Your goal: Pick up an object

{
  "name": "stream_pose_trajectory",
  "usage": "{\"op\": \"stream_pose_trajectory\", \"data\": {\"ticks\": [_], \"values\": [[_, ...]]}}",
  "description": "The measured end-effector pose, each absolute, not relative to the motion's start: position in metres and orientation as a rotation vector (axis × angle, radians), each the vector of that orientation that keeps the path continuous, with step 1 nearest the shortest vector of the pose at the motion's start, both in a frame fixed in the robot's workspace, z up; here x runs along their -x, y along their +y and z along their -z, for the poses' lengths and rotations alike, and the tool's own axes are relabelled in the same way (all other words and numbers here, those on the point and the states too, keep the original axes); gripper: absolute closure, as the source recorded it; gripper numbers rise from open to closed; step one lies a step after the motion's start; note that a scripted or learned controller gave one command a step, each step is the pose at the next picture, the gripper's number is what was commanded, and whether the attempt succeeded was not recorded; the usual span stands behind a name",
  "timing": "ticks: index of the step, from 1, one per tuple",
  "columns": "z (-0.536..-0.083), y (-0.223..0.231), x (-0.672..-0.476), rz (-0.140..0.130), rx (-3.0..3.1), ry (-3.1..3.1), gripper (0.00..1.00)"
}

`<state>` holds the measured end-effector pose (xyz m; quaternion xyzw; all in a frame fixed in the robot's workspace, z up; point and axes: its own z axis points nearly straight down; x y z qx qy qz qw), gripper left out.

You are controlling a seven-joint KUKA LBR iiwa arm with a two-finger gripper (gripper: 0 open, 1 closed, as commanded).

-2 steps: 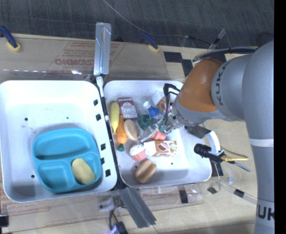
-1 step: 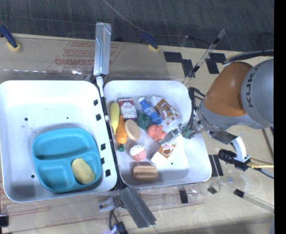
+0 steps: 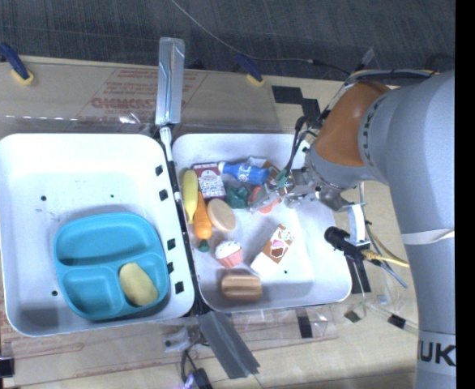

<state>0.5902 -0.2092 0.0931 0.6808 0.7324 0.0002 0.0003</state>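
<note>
Grey arm with orange wrist band (image 3: 347, 124) is reaching in from the right, its gripper (image 3: 280, 186) hanging low over the right white bin (image 3: 323, 286), among a blue bottle (image 3: 246, 170) and small toys (finger state cannot be told). Yellow banana (image 3: 190, 194), pink cupcake (image 3: 229, 254) and brown bun (image 3: 241, 284) are lying nearby. The left white bin (image 3: 19, 177) is holding a blue compartment tray (image 3: 100, 241) with a yellow potato (image 3: 139, 284). The right bin's lower right floor is lying bare.

Thick grey arm (image 3: 412, 185), orange band (image 3: 343, 128) above wrist, white lettering near base, thin black cables
</note>
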Motion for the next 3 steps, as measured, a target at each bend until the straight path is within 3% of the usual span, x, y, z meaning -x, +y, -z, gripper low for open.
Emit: {"op": "stream_pose_trajectory", "data": {"ticks": [1,2,3], "values": [[-0.093,-0.212,-0.625,0.025,-1.922,2.51,0.0],[-0.094,-0.209,-0.631,0.004,-1.908,2.497,0.0],[-0.105,-0.208,-0.632,0.002,-1.9,2.5,1.0]]}}
